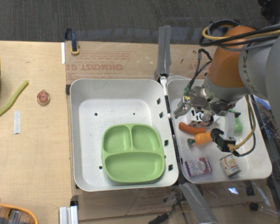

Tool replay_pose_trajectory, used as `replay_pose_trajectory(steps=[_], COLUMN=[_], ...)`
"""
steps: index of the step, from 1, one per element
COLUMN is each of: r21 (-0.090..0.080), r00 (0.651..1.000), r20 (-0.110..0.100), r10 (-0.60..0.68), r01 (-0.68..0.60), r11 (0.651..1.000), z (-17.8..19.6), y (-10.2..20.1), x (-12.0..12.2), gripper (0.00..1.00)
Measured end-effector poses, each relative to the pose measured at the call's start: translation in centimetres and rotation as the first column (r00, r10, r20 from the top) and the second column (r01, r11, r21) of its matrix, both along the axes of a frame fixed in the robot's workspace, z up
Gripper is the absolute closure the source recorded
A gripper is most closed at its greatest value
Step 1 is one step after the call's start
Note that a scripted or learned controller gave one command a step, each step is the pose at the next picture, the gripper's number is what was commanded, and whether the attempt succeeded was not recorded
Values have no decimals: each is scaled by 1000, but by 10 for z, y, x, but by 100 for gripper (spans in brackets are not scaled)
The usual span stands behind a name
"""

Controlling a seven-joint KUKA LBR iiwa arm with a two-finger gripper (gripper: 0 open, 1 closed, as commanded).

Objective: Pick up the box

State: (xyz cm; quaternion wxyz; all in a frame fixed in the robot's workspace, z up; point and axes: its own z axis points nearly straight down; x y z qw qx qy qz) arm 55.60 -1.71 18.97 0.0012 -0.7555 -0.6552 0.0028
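Observation:
A small purple and pink box (198,166) lies flat near the front edge of the right bin (263,164). My gripper (201,117) hangs low over the middle of that bin, under the orange wrist band. It sits just above a red-orange carrot-like piece (191,128), well behind the box and apart from it. The gripper body hides what is directly beneath it.
An orange carrot piece (203,138), a small tan carton (230,165) and a green item (237,125) also lie in the right bin. The left bin (84,125) holds a green divided plate (133,153). A green bean (9,101) and a pink item (43,97) lie on the bench at left.

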Motion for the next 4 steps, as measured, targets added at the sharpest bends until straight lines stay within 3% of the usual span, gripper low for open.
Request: replay_pose_trajectory(steps=[1, 2, 3, 4], r21=[1, 2, 0, 2], r00=[993, 999, 983, 981], r20=[2, 1, 4, 2], r10=[117, -39, -186, -196], r01=[-117, 39, 186, 196], r11=[993, 999, 983, 981], z=[-5, -31, -92, -86], y=[-92, -128, -164, -143], x=[-11, -74, 9, -60], gripper=[0, 0, 0, 0])
